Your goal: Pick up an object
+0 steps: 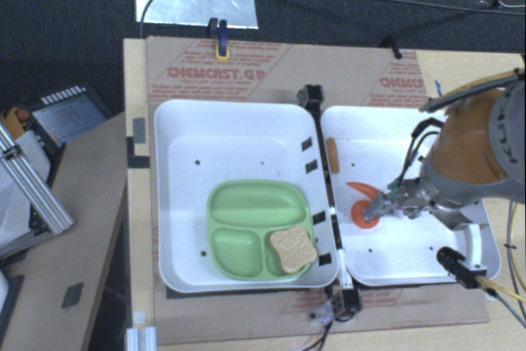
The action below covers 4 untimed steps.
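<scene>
Gripper (380, 208) at orange spoon (362, 201), grip unclear; handle points up-left, bowl lower-right

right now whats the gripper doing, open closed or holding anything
Gripper: down in the right bin, at the orange-red object; cannot be told whether open, closed or holding it.

The grey arm (485, 148) reaches in from the right, its orange band bulking above the wrist; the wrist bends down and leftward, dark cables looping along it; the gripper (380, 208) sits low at the arm's left end, its tip pointing left.
</scene>
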Each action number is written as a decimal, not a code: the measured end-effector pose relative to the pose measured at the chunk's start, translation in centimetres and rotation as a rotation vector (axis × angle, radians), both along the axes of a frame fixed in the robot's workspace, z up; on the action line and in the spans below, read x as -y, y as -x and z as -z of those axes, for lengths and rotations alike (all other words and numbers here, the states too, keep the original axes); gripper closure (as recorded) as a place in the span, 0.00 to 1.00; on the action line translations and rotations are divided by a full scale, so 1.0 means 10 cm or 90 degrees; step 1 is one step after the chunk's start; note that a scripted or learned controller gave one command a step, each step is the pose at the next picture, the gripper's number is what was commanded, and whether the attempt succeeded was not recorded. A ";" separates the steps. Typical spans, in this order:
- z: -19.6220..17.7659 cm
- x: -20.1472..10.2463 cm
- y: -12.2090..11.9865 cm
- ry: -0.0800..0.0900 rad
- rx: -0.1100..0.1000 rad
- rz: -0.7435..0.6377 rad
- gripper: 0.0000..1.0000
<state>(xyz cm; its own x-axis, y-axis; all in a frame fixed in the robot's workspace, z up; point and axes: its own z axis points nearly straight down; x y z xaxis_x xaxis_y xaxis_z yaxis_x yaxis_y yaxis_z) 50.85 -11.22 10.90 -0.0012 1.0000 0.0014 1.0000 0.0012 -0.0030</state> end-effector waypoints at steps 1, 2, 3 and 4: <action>0.24 0.00 -0.01 0.001 0.003 0.001 0.00; 0.11 -0.01 -0.03 0.000 0.006 0.000 1.00; -0.48 -0.06 0.02 0.002 0.005 -0.002 1.00; -1.06 -0.01 -0.08 0.002 0.007 -0.002 1.00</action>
